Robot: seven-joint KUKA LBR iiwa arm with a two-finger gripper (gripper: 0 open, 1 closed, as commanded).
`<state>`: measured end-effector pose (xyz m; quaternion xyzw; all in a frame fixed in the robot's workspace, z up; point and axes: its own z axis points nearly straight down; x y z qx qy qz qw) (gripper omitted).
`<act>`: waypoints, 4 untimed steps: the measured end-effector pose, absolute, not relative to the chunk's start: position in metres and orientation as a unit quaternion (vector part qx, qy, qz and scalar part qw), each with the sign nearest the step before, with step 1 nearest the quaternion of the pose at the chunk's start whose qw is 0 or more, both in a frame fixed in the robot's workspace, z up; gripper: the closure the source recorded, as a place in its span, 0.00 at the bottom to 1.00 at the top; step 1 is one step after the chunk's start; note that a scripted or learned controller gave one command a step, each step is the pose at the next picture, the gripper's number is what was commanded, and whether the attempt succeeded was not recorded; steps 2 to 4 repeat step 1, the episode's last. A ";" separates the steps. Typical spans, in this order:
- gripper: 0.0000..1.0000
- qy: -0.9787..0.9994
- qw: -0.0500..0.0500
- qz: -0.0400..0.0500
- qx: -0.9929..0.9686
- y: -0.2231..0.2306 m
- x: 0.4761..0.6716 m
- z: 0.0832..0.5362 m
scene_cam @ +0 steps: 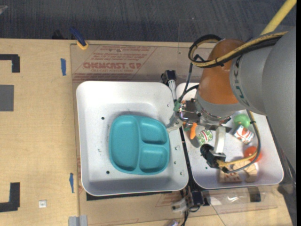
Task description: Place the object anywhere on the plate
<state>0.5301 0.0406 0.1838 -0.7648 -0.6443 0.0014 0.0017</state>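
One teal three-compartment plastic plate (139, 144) in left white bin (89, 126), several small toys (244, 133) in right white bin (273, 173), my gripper (203, 132) above them, grip state I cannot tell.

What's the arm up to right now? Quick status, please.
Gripper low in the right bin, among small toys. Grip unclear. Teal plate in the left bin, nothing on it.

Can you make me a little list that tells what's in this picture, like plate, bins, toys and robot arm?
plate: teal divided plate, three compartments, nothing on it
left bin: white bin, holding the plate
right bin: white bin, holding a jumble of small toys
toys: green piece, red and white piece, red piece, tan block
robot arm: grey arm with orange band, over the right bin
gripper: gripper, low among the toys near the bins' shared edge
task status: nothing on the plate yet
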 end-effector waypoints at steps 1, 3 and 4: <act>0.00 -0.644 0.002 0.001 -0.765 0.041 0.530 0.184; 0.00 -0.644 0.002 0.001 -0.765 0.041 0.530 0.184; 0.00 -0.644 0.002 0.001 -0.765 0.041 0.530 0.184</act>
